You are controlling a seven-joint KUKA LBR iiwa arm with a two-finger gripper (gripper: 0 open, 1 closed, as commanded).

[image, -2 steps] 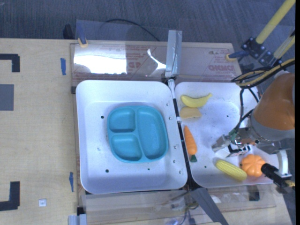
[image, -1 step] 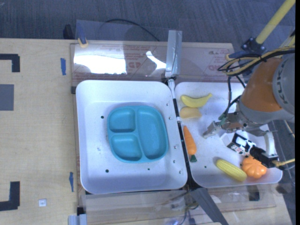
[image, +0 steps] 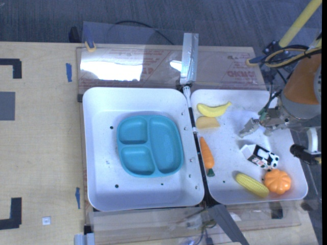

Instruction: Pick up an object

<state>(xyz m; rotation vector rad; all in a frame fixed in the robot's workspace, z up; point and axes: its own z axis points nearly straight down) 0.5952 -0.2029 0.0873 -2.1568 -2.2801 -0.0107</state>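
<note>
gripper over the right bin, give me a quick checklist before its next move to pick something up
1. Gripper is above the right bin: ok.
2. Nothing between its fingers: ok, they look bare.
3. Fingers open enough to take an object: cannot tell.
4. Target lined up below: not ok, it sits over bare floor between the banana and the cow toy.
5. Targets free to grasp: not ok for the corn, which touches the pumpkin; ok for the carrot.
</note>
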